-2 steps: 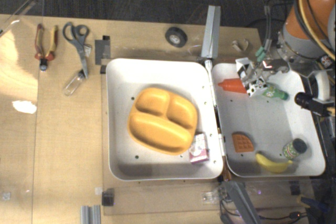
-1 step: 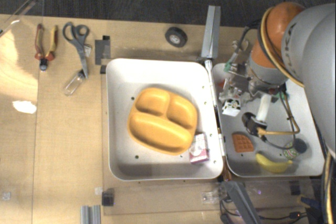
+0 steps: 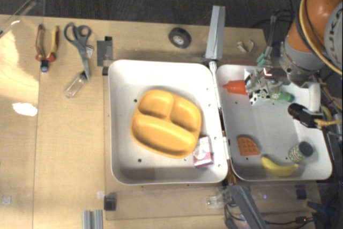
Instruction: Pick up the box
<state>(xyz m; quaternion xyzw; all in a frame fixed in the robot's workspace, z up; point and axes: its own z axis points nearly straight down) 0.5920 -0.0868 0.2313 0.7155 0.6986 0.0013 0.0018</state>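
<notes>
The tool [image 3: 261, 85], its grip impossible to tell, hovers over the right bin [image 3: 321, 171]; the carton-like box [image 3: 202, 152] lies untouched in the left bin [image 3: 120, 115].

Light wooden bench [image 3: 64, 169], seen from above at a slant. Two shallow white bins are set side by side on it, touching: left bin [image 3: 120, 131], right bin [image 3: 321, 169]. Along the far edge, left of the bins, are laid red-handled pliers [image 3: 45, 45] and grey scissors [image 3: 80, 45]. A black tape roll [image 3: 180, 37] is placed behind the left bin. A grey metal bar [image 3: 215, 32] is stood at the seam between bins. A white scrap [image 3: 24, 109] is noted far left.
</notes>
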